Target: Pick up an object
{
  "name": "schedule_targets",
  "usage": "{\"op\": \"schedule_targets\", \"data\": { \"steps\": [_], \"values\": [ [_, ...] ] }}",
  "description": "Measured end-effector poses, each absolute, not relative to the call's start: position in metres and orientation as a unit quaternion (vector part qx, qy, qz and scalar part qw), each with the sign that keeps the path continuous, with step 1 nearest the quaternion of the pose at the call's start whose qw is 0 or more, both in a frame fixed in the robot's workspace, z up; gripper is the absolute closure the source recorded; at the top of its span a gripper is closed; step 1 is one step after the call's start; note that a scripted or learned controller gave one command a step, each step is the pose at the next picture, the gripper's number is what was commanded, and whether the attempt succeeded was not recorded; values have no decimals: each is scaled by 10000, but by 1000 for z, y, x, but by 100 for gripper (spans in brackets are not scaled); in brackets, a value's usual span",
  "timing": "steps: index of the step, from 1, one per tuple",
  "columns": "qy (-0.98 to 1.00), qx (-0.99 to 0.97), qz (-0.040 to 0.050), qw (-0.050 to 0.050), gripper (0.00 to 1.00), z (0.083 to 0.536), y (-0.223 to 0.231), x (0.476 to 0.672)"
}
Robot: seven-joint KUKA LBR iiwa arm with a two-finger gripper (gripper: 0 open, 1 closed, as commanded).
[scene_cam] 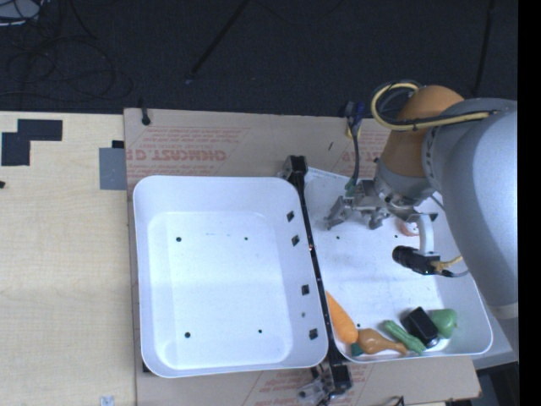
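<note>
The pick is not yet done: the gripper hangs with fingers spread and holding nothing over the far part of the right bin, well apart from the carrot and other toys in its near corner.

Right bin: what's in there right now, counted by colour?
Orange: 2, a carrot shape and a smaller tan-orange piece
Green: 2, a long piece and a rounded piece
Black: 1, a block
Total: 5, clustered in the near corner of the right bin.
</note>
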State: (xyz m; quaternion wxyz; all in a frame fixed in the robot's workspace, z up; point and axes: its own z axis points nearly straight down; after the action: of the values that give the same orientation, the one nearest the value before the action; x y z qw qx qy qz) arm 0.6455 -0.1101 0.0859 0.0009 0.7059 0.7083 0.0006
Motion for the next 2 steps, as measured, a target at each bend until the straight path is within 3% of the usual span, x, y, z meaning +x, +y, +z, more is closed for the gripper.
{"op": "schedule_targets", "data": {
  "steps": [1,2],
  "values": [
    [7094,7048,-22,-9,100,97,-111,643],
    [7118,7024,-33,-15,100,107,-110,643]
  ]
}}
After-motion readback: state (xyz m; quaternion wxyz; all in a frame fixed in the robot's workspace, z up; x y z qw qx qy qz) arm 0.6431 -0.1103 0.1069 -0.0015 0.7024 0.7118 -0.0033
